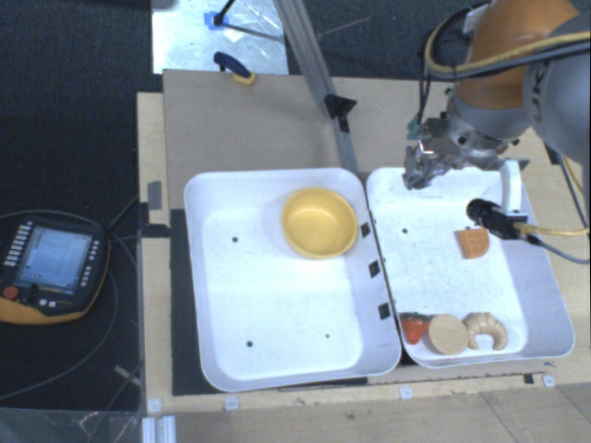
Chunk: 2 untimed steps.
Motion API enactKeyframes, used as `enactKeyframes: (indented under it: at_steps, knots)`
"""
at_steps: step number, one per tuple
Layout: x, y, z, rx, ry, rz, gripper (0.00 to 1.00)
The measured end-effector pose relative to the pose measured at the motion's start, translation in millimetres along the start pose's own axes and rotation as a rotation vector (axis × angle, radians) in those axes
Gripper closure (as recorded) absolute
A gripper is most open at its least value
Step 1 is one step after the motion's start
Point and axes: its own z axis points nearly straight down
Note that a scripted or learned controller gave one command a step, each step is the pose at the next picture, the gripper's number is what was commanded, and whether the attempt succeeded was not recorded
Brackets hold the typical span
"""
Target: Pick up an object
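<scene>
holding a yellow bowl (319,221), left bin (217,340); right bin (545,312) holds croissant (488,329).

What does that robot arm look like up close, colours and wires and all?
The grey arm has a rounded orange band above its wrist. Black and yellowish cables loop around it. Its small dark metal hand hangs below.

robot lab | teach pendant (46,268) on dark carpet | two white bins (277,358) on bench
</scene>
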Motion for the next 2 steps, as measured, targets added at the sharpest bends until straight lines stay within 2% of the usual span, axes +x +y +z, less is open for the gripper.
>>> enactKeyframes:
  at_steps: [1, 2]
  knots:
    - [58, -7, 17, 0.001, 0.0, 0.0, 1.0]
    - [106, -6, 14, 0.0, 0.0, 0.001, 1.0]
